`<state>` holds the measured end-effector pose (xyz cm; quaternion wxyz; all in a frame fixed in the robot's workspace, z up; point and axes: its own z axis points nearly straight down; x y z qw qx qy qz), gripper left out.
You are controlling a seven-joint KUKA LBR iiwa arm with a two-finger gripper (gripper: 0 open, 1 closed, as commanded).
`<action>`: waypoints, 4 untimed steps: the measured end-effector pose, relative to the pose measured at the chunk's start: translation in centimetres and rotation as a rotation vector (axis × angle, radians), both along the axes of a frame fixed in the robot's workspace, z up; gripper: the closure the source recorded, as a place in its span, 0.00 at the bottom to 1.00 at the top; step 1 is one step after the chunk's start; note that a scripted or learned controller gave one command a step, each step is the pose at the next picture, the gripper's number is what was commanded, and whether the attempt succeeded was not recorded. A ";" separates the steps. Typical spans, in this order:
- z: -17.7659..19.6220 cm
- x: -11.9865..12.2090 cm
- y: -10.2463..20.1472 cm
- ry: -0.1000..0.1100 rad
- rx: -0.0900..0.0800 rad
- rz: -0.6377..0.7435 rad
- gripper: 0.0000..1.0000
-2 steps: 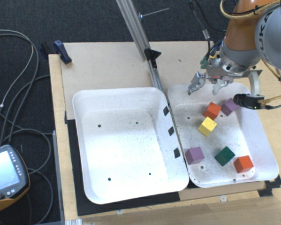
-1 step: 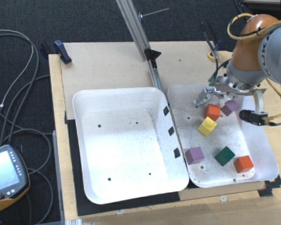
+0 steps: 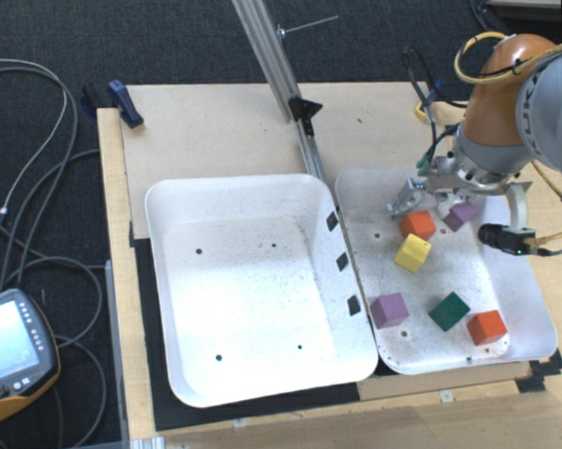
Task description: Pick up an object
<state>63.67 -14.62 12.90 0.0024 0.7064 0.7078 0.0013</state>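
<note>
I judge the orange cube [image 3: 417, 225], lying in the right bin [image 3: 524, 295] just under my gripper [image 3: 428, 195], light, rigid and smooth, best pinched across two flat opposite faces, though I cannot tell how the claw stands.

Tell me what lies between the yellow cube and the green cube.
In the camera view, nothing lies between the yellow cube and the green cube: just bare speckled floor of the right bin.
</note>
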 end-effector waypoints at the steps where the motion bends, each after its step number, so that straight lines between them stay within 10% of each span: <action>1: -3.1 -2.6 0.2 0.011 0.003 -0.003 0.00; 2: -2.9 -2.6 3.3 0.008 0.004 0.001 0.00; 3: -2.9 1.8 0.2 0.000 0.000 -0.001 0.00; 4: -2.9 -2.2 2.5 0.010 0.004 -0.001 0.00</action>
